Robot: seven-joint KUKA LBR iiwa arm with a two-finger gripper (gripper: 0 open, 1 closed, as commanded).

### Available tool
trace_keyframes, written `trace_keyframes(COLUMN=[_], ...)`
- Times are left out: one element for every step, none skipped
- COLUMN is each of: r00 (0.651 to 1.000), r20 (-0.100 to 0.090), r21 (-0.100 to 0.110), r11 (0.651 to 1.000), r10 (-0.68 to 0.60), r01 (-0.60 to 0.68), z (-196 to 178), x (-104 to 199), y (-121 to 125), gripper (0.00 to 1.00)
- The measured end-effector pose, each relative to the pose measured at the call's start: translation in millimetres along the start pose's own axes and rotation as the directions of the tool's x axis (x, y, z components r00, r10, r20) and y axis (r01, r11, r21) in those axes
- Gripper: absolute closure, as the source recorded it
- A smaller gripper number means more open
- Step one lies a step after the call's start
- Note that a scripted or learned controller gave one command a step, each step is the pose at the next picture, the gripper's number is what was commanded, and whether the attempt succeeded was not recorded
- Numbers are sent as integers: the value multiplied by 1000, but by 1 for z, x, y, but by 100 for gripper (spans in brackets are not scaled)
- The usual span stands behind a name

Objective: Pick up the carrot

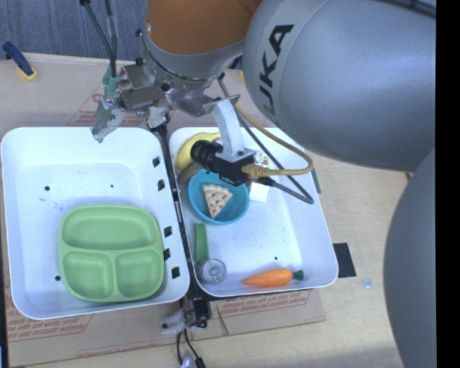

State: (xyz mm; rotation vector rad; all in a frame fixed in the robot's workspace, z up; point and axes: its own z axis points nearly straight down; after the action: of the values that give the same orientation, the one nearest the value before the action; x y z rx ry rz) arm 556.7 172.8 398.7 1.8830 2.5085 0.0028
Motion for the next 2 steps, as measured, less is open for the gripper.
trace_keyframes(r00=[986,874], r20=[4,6], r21=[11,8], r11=[986,874], r10=[167,486], r01=[-167,-486], z=[28,-1], x=[-22,-9], y=[57,44], gripper=[0,0])
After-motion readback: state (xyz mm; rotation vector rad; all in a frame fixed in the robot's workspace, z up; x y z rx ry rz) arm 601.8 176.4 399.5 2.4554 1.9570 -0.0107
